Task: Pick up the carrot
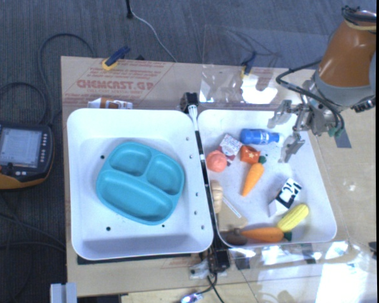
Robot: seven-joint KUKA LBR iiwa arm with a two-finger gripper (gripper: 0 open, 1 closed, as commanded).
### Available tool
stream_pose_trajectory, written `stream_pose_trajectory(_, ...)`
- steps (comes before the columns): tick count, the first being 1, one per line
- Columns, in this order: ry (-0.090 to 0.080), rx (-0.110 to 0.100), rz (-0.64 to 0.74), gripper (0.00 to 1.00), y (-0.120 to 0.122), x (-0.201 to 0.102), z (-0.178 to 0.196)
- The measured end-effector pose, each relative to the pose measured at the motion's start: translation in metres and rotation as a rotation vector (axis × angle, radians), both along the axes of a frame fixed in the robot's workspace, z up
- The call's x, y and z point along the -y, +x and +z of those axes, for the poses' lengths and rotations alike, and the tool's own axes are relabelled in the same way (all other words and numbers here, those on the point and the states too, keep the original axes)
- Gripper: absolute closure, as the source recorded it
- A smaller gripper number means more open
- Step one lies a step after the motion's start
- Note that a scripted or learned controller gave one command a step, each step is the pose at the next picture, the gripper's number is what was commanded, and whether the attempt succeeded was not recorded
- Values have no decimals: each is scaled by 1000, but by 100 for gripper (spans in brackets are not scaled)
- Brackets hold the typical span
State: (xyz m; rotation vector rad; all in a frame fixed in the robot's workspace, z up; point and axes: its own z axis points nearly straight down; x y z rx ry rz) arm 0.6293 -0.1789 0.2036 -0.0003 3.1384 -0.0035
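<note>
The carrot (252, 177) is a small orange cone lying in the middle of the right bin (322, 194), with its green top pointing up and right. My gripper (289, 132) hangs over the bin's upper right part, above and to the right of the carrot and apart from it. Its fingers (295, 146) are spread open with nothing between them. A blue bottle (259, 136) lies just left of the gripper.
Around the carrot lie a red piece (249, 153), a pink-red ball (217, 161), a white packet (230, 144), a black-and-white box (288, 193), a corn cob (293, 217) and a long orange vegetable (263, 234). The left bin (82, 137) holds a teal divided tray (141, 180).
</note>
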Motion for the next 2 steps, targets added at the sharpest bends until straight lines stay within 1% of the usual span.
stream_pose_trajectory(1, -9, 15, -115, 0, 1, -8, -92)
stream_pose_trajectory(2, -2, 15, -23, 0, -46, -71, -111)
